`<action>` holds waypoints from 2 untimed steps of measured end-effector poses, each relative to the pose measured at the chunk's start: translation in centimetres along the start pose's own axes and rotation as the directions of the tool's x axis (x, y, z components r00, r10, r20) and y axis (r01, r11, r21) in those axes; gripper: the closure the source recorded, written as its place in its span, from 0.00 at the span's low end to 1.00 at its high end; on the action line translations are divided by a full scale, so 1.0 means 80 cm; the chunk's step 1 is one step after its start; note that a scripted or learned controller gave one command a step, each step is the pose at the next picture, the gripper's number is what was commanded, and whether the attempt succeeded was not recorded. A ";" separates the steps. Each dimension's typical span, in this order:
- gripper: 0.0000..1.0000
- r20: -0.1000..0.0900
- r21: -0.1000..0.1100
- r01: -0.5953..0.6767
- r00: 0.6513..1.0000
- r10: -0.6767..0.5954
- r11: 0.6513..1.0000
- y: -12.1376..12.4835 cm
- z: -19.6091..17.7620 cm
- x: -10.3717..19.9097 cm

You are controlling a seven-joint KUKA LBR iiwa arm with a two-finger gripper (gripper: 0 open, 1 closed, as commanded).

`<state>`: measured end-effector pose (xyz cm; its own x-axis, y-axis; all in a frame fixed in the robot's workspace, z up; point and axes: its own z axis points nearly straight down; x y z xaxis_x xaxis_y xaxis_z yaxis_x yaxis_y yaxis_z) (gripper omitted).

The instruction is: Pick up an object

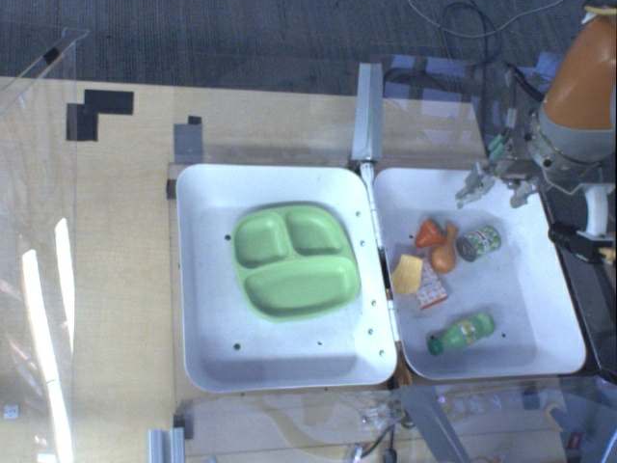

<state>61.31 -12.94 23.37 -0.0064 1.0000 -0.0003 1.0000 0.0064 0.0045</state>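
My gripper (496,189) hangs over the far part of the right bin (540,355), fingers spread open with nothing between them. Below it in that bin lie a small can (479,242), a red and orange toy vegetable (431,232), an orange pear-shaped piece (444,254), a yellow cheese wedge (407,274), a small red and white packet (432,293) and a green bottle (463,333) on its side. The can lies just in front of the gripper, apart from it.
The left bin (207,355) holds a green divided plate (294,260). A metal divider post (367,114) stands between the bins at the back. The grey arm with its orange band (583,75) enters at the upper right. Cables trail behind the bench.
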 end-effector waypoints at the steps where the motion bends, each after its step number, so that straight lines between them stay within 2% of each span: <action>1: 0.00 0.003 -0.006 0.217 0.976 -0.217 0.976 -0.002 0.181 -0.020; 2: 1.00 0.003 -0.014 0.218 0.976 -0.218 0.976 0.001 0.164 -0.019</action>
<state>61.47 -14.45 10.25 -0.2242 0.9745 -0.0048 0.9743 0.2243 0.0186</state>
